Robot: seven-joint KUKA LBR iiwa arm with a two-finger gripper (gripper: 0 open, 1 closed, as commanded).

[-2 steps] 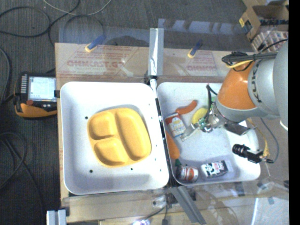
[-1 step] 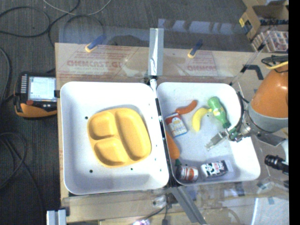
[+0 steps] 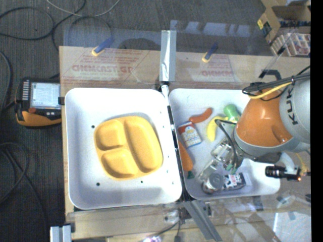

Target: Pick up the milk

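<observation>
A: What is occupying the left bin (image 3: 81, 150)?

B: A yellow divided tray (image 3: 129, 146), smooth plastic with three compartments.

A: Where is the milk (image 3: 190, 134) lying?

B: It is lying flat in the right bin (image 3: 262, 188), near the left wall, a small printed carton (red cap end) with its long axis pointing up-left.

A: And the gripper (image 3: 218, 173)?

B: It is hanging low, below-right of the milk and apart from it. Finger spacing cannot be determined.

Mirrored red lettering, roughly "CHEMCAST GP", stood on the clear sheet (image 3: 108, 67) behind the bins, and black letters "KU" showed on the grey arm (image 3: 303, 107); other labels were too small to read
</observation>
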